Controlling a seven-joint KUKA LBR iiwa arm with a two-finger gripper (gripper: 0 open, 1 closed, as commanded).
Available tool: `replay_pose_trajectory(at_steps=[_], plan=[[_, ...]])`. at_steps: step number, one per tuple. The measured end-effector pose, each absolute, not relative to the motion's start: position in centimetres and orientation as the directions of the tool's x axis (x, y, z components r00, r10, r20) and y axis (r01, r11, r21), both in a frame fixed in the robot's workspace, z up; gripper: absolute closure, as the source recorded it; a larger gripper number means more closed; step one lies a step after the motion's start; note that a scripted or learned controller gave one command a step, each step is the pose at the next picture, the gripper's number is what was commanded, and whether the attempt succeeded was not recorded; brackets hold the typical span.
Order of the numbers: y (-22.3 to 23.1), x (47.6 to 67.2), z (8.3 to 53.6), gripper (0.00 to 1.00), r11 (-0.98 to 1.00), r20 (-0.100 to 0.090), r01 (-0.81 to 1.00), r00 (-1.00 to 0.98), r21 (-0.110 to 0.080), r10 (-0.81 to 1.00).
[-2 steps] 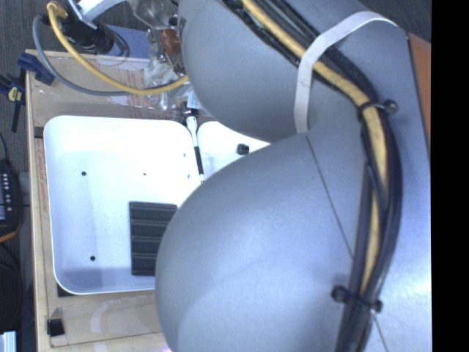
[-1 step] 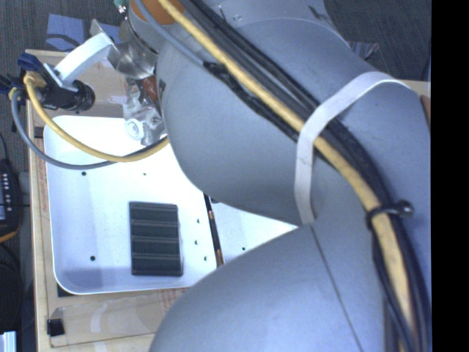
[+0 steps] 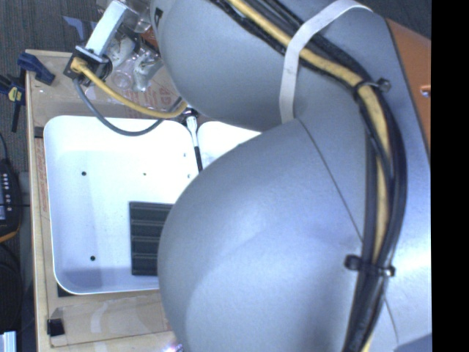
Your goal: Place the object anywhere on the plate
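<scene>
A dark ribbed rectangular slab (image 3: 149, 237) lies flat in the left white bin (image 3: 80, 196), near its front right; my arm covers the slab's right part. My grey arm (image 3: 293, 196) spans most of the view, from lower right to upper left. Its wrist end and gripper (image 3: 135, 61) sit at the top left, above the bench behind the left bin's back rim, among cables and a white fitting (image 3: 108, 26).
A sliver of the right bin (image 3: 227, 134) peeks out under the arm. A yellow and a black cable (image 3: 124, 108) loop over the left bin's back rim. Blue clamps (image 3: 33, 66) sit at the bench's left edge. Wooden bench (image 3: 110, 317) runs in front.
</scene>
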State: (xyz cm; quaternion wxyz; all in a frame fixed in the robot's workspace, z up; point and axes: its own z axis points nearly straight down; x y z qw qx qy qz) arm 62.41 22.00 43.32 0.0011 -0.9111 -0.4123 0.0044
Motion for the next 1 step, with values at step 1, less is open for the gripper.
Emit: replay_pose_trajectory(at_steps=[1], plan=[[21.97, 54.7, 44.05, 1.0, -0.563, -0.006, 0.827, 0.563, -0.007, 0.827]])
